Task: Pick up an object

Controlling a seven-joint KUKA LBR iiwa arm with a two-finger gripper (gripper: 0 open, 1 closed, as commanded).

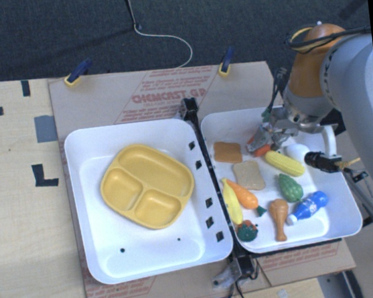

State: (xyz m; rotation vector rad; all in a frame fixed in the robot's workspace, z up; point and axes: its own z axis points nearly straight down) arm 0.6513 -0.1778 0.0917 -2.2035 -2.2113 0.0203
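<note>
The arm reaches into the right bin (350, 226) with its gripper (266, 138) lowered over the upper part of that bin. An orange-red item, possibly a toy carrot (261, 149), lies directly beneath the gripper; whether the two touch cannot be determined, and the opening of the gripper cannot be told from this view.

All positions below are given relative to the toy corn cob (284, 163).

- Just up and left of the corn cob: the gripper and the carrot-like item.
- Well to its left: a brown toast-like piece (227, 151), with a paler tan slice (248, 176) below that.
- Just below it: a green toy vegetable (290, 187).
- Further below: a blue bottle-shaped toy (309, 205) and a toy drumstick (279, 218).
- Lower left: a banana (231, 202) beside an orange vegetable (243, 195).
- Far left, in the left bin (84, 191): a yellow compartment tray (147, 185).

Handling assessment: the items appear to be hollow plastic play food, so they are likely light, rigid and smooth. Rounded pieces may roll or slip out of a two-finger closure. For the carrot-like item, a grasp across its narrow width near mid-length is advisable. The corn cob lies close by and may be nudged during closure.
</note>
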